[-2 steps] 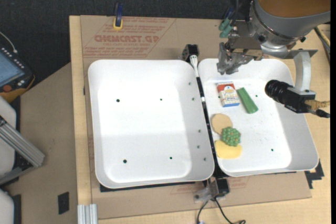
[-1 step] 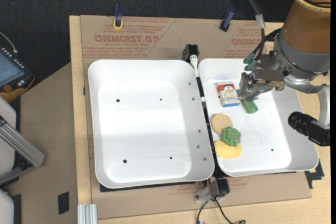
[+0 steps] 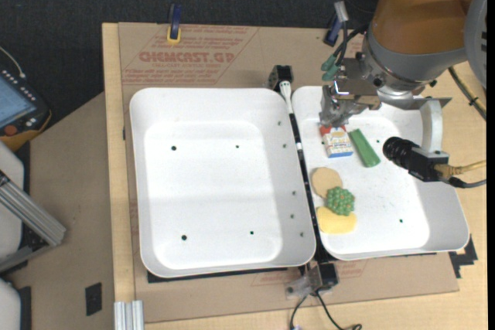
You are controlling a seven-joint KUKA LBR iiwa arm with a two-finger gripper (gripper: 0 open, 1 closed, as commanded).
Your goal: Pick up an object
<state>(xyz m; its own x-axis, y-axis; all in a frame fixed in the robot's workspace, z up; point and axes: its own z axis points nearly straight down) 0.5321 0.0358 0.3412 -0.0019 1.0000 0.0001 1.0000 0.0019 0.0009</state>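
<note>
Five small pieces on offer in the right bin (image 3: pixel 430 222), right of frame centre, with the gripper (image 3: pixel 334 117) poised at the upper edge of the little red-and-white carton (image 3: pixel 338 145) beside a green stick (image 3: pixel 365 148); open or closed, impossible to tell from here. Looks light, stiff and flat-sided, likely to skid on the smooth floor, so best pinched squarely across its long sides

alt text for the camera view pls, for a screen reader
The grey-and-orange arm's gripper hangs low over the right white bin, just above a small red-and-white box. Beside the box lies a green stick-shaped block; nearer the camera sit a tan round piece, a green bumpy ball and a yellow piece.
</note>
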